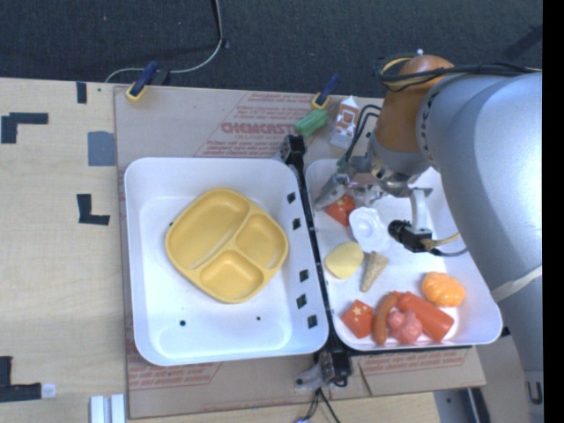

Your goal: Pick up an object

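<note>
Fingers (339, 186), grip state unclear, hover over one red piece (340, 210); left bin (141, 236) holds one yellow tray (226, 244).

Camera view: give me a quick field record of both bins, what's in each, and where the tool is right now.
left bin: holds a yellow divided tray, lying flat
right bin: holds toy food
near the tool: red piece, white piece
middle: pale yellow round piece, cone-shaped piece
front edge: red cube-like piece, sausage, red and pink pieces, orange piece
tool: low over the back of the right bin, next to the red piece
grip: cannot tell
</note>
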